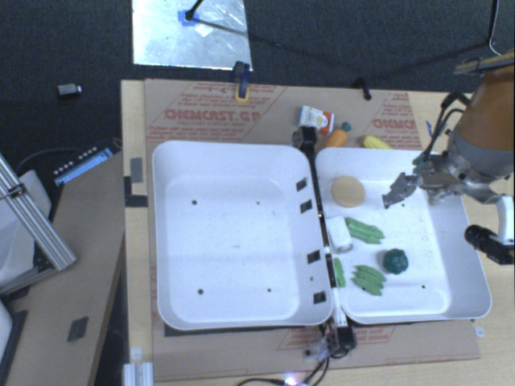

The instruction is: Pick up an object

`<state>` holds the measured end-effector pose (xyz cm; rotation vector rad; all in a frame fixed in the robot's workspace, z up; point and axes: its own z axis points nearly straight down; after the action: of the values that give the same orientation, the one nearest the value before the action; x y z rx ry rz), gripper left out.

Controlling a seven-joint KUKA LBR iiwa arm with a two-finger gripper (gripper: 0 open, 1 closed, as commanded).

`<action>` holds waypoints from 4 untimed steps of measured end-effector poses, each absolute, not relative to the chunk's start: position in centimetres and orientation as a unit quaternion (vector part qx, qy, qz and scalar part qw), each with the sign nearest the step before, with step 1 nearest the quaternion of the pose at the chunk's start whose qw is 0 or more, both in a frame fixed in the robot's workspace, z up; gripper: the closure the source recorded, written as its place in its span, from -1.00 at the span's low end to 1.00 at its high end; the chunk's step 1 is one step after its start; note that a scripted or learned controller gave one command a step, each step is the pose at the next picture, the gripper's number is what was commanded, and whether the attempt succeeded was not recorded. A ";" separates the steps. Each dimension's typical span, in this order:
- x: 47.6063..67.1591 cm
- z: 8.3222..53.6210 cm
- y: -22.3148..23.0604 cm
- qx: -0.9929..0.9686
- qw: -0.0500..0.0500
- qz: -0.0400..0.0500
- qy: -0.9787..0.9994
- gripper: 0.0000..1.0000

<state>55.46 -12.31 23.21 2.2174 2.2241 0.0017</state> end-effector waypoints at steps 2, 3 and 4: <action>56.3 10.5 -9.9 0.706 0.004 0.000 0.708 -1.00; 56.1 11.6 -9.8 0.706 0.003 0.001 0.708 1.00; 53.9 30.8 -12.6 0.707 0.009 0.005 0.708 1.00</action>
<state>53.90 -12.59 30.81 2.2069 2.2104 0.0166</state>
